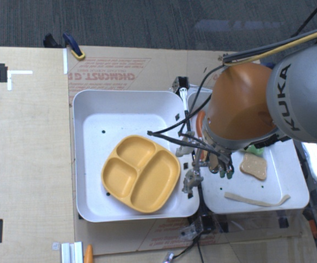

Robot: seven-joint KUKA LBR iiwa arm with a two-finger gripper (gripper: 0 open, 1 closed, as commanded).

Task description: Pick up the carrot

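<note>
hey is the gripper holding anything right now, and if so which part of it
Cannot be told. The gripper hangs over the wall between the two bins, largely hidden under the arm's orange band. Nothing is visible between its fingers from this view.

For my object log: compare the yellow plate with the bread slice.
The yellow plate is large, rounded and split into three compartments; the bread slice is small, flat and undivided. The plate lies in the left bin, the bread in the right bin. The plate is plain yellow, the bread tan. Both lie flat.

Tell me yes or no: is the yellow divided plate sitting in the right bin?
No, the yellow divided plate lies in the left bin, its three compartments bare.
</note>
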